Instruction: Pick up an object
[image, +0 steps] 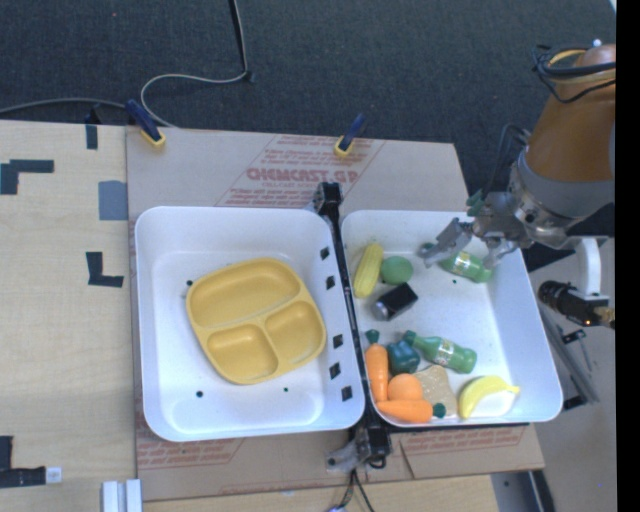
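My gripper (468, 250) hangs over the far right part of the right bin (525, 330), its two grey fingers spread apart. A small green bottle with a pale label (468, 266) lies between and just below the fingertips; I cannot tell whether they touch it. Further left in that bin are a yellow corn cob (367, 268), a green ball (397, 269) and a black block (397, 299). Towards the front lie a green bottle (445, 351), a teal toy (403, 356), two orange carrots (378, 372), a tan slab (437, 383) and a yellow banana (485, 396).
The left bin (160, 300) holds a yellow three-part tray (256, 318). A black divider (336, 280) runs between the bins. The arm's orange band (570, 120) stands at the right, above the bin's far corner. Cardboard (290, 170) lies under both bins.
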